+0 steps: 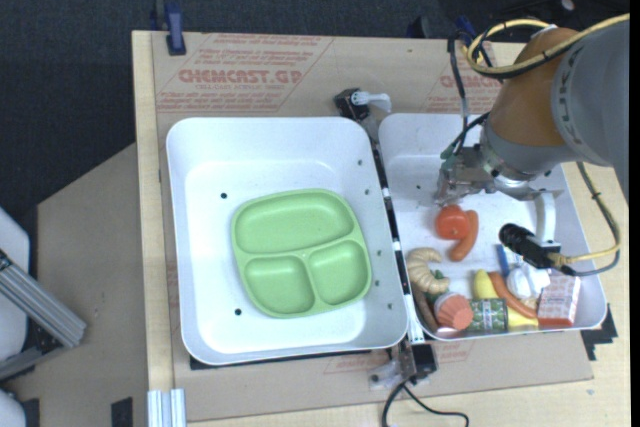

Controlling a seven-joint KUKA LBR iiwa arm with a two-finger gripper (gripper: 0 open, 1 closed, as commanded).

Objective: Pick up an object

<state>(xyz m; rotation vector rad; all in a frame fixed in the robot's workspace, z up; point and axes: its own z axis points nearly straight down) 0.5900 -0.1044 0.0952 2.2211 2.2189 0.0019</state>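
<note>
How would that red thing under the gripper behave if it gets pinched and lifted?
The red thing looks rounded and glossy, so it may slip or roll sideways. It seems a small toy food, probably light. It lies apart from the croissant, so a nudge would likely shift it freely.

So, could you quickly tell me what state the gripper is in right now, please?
Gripper: low in the right bin, just above the red object; open or shut cannot be told.

A green divided tray (pixel 300 251) is seen lying in the left bin (pixel 190 215). Both bins are carried by a table (pixel 250 75) printed with red lettering.
</note>
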